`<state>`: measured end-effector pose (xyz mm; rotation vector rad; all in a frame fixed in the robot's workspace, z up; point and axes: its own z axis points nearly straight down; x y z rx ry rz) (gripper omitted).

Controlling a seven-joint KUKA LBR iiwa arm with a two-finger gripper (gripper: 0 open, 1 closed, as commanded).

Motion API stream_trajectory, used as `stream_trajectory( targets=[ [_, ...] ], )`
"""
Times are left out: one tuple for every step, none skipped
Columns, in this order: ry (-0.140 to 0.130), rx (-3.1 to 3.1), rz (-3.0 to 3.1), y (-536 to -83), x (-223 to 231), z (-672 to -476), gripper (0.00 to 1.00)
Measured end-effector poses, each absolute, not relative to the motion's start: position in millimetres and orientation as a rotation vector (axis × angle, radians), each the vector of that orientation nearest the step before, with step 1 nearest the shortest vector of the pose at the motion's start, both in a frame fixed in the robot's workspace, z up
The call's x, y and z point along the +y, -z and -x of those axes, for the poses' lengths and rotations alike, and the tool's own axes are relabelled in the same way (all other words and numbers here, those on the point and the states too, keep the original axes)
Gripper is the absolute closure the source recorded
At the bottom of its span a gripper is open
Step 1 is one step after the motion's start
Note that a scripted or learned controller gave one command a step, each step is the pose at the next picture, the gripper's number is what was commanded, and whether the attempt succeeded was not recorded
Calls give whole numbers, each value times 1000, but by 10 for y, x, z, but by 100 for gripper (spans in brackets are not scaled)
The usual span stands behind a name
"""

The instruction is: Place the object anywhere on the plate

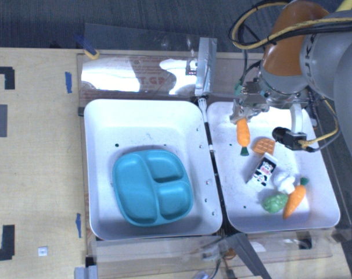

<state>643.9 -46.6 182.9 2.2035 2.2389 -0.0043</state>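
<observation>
A blue divided plate (153, 186) lies in the left bin (100, 121). Over the back left part of the right bin (321, 173), my gripper (243, 116) is shut on the top end of a small orange carrot (243, 133). The carrot hangs lengthwise below the fingers, with its green tip pointing toward the bin's front. The plate sits well to the left of the gripper, across the wall between the two bins.
The right bin also holds an orange piece (263, 146), a black and white item (263, 171), a white item (285, 183), a green item (275, 203) and a second carrot (295, 199). A black cable end (287, 137) hangs beside the gripper.
</observation>
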Motion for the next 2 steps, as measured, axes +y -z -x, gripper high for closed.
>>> stream_trajectory(
  targets=[
    [7,1971,-2453,-1821,355,-6021,100],
    [6,2046,-2390,-1946,928,-5677,100]
  ],
)
